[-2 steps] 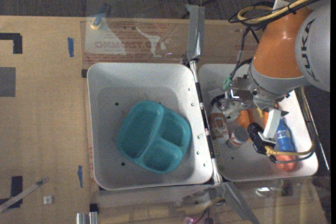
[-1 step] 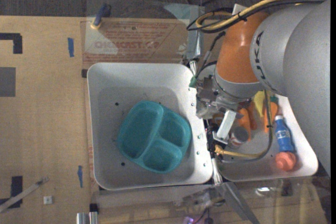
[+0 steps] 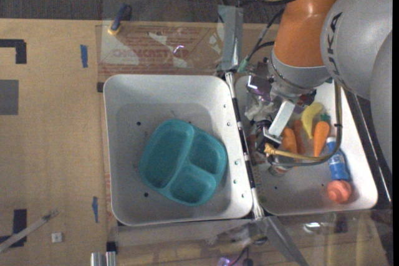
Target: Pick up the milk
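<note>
My gripper [image 3: 267, 110] hangs low over the left part of the right bin [image 3: 312, 187], beneath the orange wrist band. A slim white box [image 3: 281, 118], which looks like the milk, leans tilted directly under the gripper, its dark end pointing to the bin's left wall. The arm hides how the gripper meets the box. Whether the box is held or just lying there I cannot tell.
Two carrots [image 3: 320, 136], a yellow banana [image 3: 311, 115], a blue bottle [image 3: 337, 166] and an orange-red item [image 3: 340, 191] lie in the right bin beside the gripper. A teal divided plate [image 3: 182, 162] lies in the left bin [image 3: 124, 103]. A yellow-tipped cable [image 3: 287, 153] crosses the right bin.
</note>
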Action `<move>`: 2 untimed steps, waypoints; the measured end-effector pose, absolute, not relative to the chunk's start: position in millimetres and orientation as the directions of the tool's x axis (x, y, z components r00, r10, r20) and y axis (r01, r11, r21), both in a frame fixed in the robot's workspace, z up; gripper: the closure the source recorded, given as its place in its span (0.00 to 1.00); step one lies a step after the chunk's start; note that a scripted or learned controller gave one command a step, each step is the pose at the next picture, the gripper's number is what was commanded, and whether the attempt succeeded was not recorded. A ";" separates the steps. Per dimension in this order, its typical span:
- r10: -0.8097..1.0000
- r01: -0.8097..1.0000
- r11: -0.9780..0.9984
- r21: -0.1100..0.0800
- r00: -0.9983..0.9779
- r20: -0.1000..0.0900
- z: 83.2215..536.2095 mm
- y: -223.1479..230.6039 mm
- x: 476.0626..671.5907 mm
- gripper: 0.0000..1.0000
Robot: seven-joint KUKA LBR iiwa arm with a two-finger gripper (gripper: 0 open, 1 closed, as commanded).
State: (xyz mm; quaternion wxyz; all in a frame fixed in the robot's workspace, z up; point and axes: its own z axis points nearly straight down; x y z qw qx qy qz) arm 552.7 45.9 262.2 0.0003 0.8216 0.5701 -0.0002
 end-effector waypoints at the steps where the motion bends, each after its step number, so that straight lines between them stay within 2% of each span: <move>1: 0.984 0.984 -0.181 -0.005 0.181 0.000 223.8 2.5 482.9 1.00; 2: 0.983 0.983 -0.185 -0.003 0.185 -0.001 233.3 0.8 483.5 1.00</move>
